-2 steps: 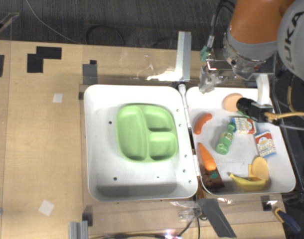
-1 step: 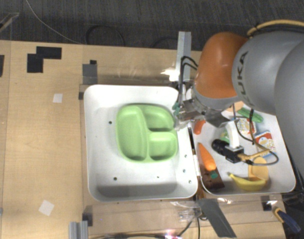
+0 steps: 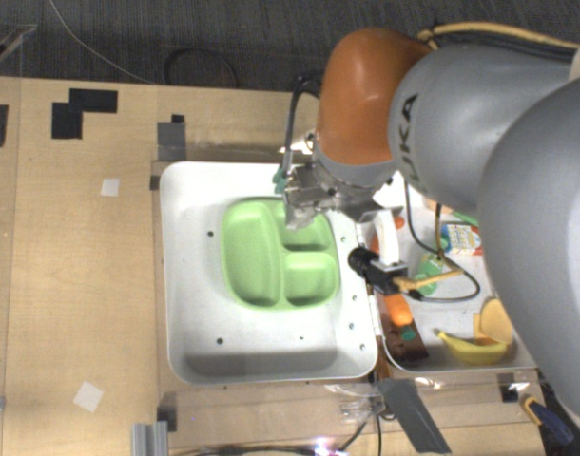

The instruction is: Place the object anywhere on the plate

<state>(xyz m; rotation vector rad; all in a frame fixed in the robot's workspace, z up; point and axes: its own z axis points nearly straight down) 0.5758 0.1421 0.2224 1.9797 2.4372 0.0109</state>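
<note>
1 arm [image 3: 480, 131], grey w/ orange band, by far the biggest thing, filling the view from 12 to 5 o'clock and reaching toward centre. 2 white bins next: left bin [image 3: 190, 283] sits at centre, right bin [image 3: 461, 361] at approx 4 o'clock, largely under the arm, the two touching along their shared edge. 1 green plate [image 3: 261, 255], w/ 3 compartments, lies in the left bin, toward its 3 o'clock side. 1 gripper [image 3: 298, 215] hangs over the plate's 1 o'clock corner, above the small upper-right compartment; can't tell if it is spread or pressed together, and nothing can be made out pinched in it. No object seen lying on the plate's visible parts.

Right bin holds the loose items, approx 5 visible: 1 yellow banana [image 3: 473, 348] at its 5 o'clock, 1 yellow-orange piece [image 3: 496, 319] just beside it, 1 orange item [image 3: 397, 310] near the shared edge, 1 dark brown block [image 3: 408, 346] just below that, 1 green item [image 3: 429, 272] w/ a tan stick. 1 white carton-like thing [image 3: 459, 238] partly under the arm. Which of these is the task's object can't be told.

Surface: light wood bench [image 3: 71, 283], w/ black marks at 10 o'clock and 2 small pale squares at 9 and 7 o'clock. Dark carpet [image 3: 176, 17] along 12 o'clock, w/ 1 thin pale wire and 1 black cable loop.
</note>
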